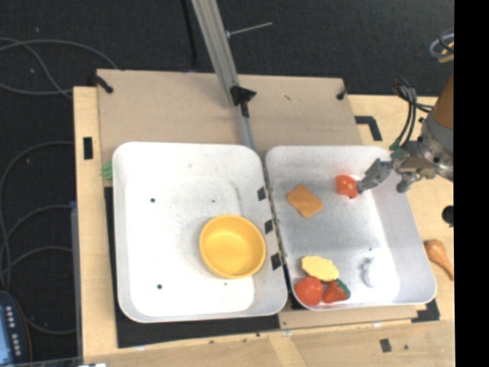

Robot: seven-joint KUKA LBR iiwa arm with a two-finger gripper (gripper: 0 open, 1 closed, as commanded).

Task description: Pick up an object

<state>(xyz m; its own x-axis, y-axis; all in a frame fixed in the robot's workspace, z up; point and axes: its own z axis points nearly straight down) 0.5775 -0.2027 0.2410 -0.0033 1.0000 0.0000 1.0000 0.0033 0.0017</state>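
Observation:
In the right bin [397, 228], a small red tomato-like ball [347, 185] lies near the back right. My gripper [388, 179] hovers over that bin's right rim, open, with one grey finger [374, 176] reaching to just beside the red ball. Nothing sits between the fingers. An orange-brown bread-like slab [304, 201] lies left of the ball. At the front of the bin are a yellow lumpy piece [319, 267], a red round fruit [309, 290] and a strawberry [335, 292], close together.
The left bin [153, 205] holds a yellow bowl [232, 245] near its front right. A small pale object [367, 271] lies in the right bin's front right. An orange item [438, 255] rests on the bench outside the bin. A metal post [218, 44] rises behind the bins.

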